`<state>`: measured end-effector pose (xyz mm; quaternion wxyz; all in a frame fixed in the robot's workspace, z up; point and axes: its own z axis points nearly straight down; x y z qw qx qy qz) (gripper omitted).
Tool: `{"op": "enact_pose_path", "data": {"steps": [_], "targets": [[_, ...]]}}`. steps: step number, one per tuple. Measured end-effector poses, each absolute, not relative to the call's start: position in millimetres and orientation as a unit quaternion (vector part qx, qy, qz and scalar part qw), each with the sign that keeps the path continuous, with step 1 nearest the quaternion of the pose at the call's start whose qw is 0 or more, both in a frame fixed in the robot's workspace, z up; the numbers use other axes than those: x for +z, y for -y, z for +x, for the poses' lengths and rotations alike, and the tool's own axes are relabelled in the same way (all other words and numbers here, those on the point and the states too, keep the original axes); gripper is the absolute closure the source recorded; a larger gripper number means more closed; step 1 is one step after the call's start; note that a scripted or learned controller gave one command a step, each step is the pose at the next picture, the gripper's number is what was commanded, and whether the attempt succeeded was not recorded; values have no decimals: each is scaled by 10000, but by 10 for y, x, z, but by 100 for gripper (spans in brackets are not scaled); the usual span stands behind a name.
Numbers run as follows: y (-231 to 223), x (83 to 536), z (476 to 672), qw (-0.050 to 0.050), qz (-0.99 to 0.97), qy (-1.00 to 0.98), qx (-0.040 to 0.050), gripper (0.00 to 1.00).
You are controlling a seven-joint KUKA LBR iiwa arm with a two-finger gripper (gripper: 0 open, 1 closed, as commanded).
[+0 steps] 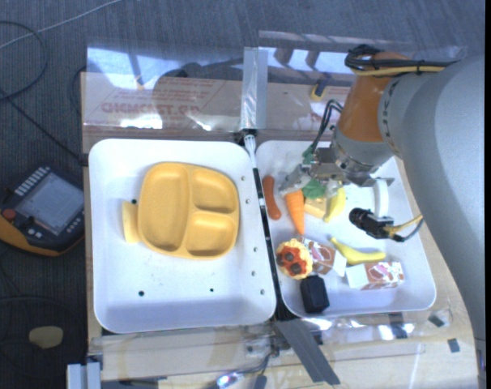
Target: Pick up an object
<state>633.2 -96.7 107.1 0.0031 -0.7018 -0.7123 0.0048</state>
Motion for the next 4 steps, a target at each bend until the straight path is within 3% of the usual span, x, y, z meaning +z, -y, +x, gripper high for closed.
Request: {"op": "enact_pose_path", "data": {"steps": [1,2,3,4], "targets": [[1059,893,6127,-39,-6830,7304,-33,0],[964,1282,6603,22,-6056,7958,35,0],[1001,893,6156,-42,-6472,7623,-23,0],[906,1799,6110,26,-7128,7014,37,0]]}}
